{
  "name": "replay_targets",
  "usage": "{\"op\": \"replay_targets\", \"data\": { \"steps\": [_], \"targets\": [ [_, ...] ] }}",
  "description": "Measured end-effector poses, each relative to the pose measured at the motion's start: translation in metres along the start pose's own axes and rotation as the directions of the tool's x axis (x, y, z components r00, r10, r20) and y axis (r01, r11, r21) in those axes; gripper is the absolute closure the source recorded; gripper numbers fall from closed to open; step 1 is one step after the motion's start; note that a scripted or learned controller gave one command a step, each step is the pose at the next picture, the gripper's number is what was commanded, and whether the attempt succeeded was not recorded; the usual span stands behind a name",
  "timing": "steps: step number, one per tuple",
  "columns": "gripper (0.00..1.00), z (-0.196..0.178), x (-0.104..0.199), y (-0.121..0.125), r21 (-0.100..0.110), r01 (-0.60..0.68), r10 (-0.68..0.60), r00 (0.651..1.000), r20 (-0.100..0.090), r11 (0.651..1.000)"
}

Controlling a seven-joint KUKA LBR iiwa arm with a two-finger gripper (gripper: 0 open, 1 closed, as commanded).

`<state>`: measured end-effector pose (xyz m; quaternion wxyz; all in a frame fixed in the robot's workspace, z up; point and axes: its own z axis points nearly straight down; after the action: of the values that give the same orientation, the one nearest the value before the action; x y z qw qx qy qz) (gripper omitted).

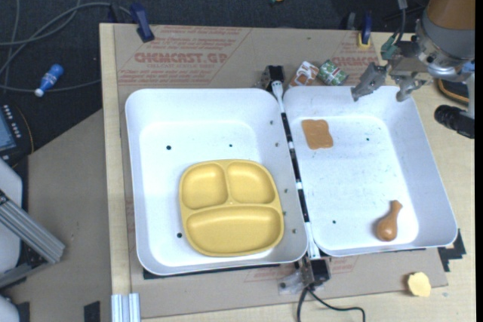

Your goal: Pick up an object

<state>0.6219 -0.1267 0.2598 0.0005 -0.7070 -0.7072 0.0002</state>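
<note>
I find the task not yet begun in any way that shows — nothing has been lifted. My gripper (pixel 383 86) hangs above the far edge of the right bin (pixel 423 162), its two fingers spread apart with nothing between them. Both candidate objects lie in that bin: a flat brown toast-like piece (pixel 317 134) near the far left corner, and a brown drumstick-shaped toy (pixel 389 222) near the near right edge, well apart from each other. The left bin (pixel 151 124) carries a yellow divided plate (pixel 229 207). Still to do, in my judgement: descend, close on one item, raise it.

Writing: the cardboard sheet (pixel 189 49) under the bins bears red print, roughly "CHEMCAST GP" — I cannot read the smaller lines.
</note>
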Motion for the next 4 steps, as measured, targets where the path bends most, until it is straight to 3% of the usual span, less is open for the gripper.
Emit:
{"op": "replay_targets", "data": {
  "steps": [1, 2, 3, 4],
  "targets": [
    [0.00, 0.087, 0.016, 0.030, 0.008, 0.002, -0.002, 1.000, -0.002, 1.000],
    [0.00, 0.181, 0.034, 0.032, 0.007, 0.002, -0.002, 1.000, -0.002, 1.000],
    [0.00, 0.175, 0.033, 0.042, -0.004, 0.001, -0.001, 1.000, 0.000, 1.000],
    [0.00, 0.175, 0.029, 0.041, -0.002, 0.000, 0.000, 1.000, 0.001, 1.000]
  ]
}}
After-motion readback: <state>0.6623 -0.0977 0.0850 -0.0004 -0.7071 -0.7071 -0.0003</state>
